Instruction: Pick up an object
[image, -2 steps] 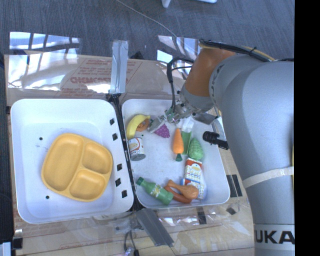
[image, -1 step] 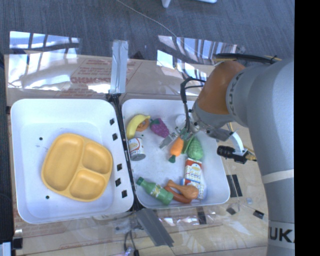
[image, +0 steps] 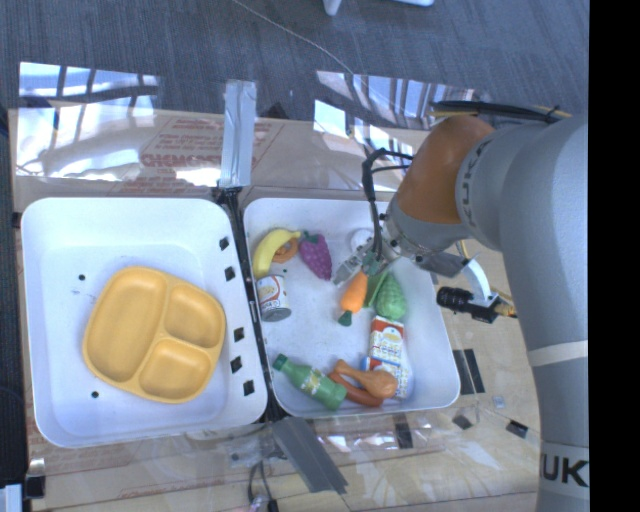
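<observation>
Carrot (image: 353, 293) in right bin (image: 440, 345), tilted, leafy end down, tucked beside green veggie (image: 390, 298). End effector (image: 362, 262) right at carrot's top end, touching or nearly; can't tell how far open, nothing clearly gripped. Grapes (image: 316, 254), banana (image: 272, 248), can (image: 272, 297) to left. Left bin (image: 50, 240) has yellow plate (image: 152, 332), roomy around it.

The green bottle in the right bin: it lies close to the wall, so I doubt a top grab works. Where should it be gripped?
Grip the green bottle across its body at mid-length, coming from above. It lies flat, slanted, cap toward the bin divider, so its narrow width suits the pincer. The drumstick crowds its base end.
</observation>
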